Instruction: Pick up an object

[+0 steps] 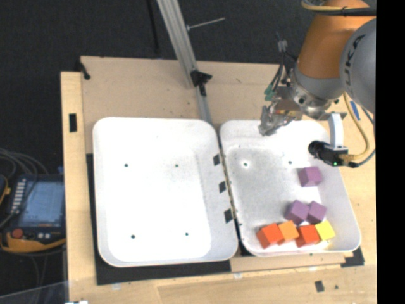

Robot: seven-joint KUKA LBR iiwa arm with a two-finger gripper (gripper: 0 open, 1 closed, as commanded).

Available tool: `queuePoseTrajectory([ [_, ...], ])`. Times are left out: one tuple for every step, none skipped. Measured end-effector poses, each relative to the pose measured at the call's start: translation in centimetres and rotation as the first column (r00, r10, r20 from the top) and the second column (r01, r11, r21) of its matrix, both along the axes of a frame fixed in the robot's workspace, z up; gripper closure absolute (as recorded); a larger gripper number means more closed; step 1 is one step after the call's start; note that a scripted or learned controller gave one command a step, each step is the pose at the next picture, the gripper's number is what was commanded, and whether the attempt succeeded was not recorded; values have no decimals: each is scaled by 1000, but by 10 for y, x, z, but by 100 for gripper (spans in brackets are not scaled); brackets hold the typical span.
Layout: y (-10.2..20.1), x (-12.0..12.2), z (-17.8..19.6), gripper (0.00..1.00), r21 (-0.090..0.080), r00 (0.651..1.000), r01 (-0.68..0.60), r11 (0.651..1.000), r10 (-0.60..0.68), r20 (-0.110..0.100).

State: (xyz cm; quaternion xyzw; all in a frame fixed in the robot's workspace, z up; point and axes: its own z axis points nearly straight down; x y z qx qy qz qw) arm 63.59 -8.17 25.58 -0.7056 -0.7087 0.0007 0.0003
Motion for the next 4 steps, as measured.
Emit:
queuePoseTrajectory([
  [46,-21,6,100,2,1000,-2,1000,2,2],
  [93,-47,-8,100,1,1000,-1,1000,1,0],
  [140,-81,-2,100,2,1000,-3,1000,3,1],
  [177,-103,-4,100,2,1000,-3,1000,3,0],
])
